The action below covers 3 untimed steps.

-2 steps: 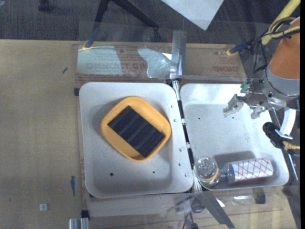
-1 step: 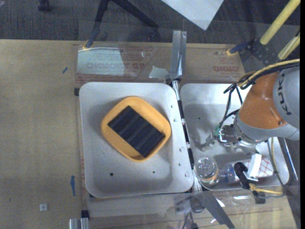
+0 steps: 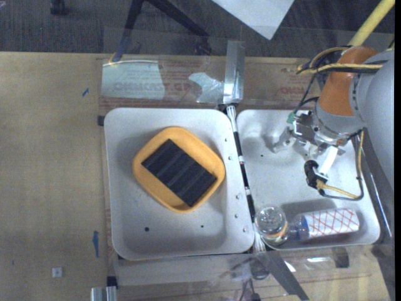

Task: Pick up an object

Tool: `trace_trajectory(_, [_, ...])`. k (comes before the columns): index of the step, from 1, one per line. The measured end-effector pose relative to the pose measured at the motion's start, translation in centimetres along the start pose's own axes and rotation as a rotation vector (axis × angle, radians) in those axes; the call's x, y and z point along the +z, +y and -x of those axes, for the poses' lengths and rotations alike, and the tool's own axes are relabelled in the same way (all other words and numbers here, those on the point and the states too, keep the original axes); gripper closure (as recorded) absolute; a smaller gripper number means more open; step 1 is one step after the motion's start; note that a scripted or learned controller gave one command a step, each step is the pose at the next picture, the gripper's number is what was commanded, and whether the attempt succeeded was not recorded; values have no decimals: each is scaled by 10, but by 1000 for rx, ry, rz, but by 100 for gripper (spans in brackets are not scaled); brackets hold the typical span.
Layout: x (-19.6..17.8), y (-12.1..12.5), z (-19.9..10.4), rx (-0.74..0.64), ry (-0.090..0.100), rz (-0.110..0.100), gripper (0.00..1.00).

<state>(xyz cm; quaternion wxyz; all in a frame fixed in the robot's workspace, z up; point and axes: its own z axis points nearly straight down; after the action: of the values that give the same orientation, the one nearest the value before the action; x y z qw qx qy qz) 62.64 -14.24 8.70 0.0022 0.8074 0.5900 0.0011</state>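
Camera view: arm bent over right bin [image 3: 369, 231], fingers [image 3: 279, 144] pointing left, gap unclear

Gripper [image 3: 280, 144] hovers in right bin [image 3: 250, 127]; bottle [image 3: 313, 223] lies below.

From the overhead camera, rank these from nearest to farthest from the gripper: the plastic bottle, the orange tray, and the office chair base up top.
1. Plastic bottle, lying in the right bin with the gripper, toward the near edge.
2. Orange tray, in the left bin.
3. Office chair base, on the floor beyond the bench, upper left.
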Motion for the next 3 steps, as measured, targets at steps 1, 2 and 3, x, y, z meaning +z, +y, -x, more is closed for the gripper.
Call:
trace_trajectory(1, [-106, 2, -30, 94, -1, -5, 0])
trace_trajectory(2, [-100, 25, 32, 125, -1, -3, 0])
trace_trajectory(3, [-47, -61, 1, 219, 0, -8, 0])
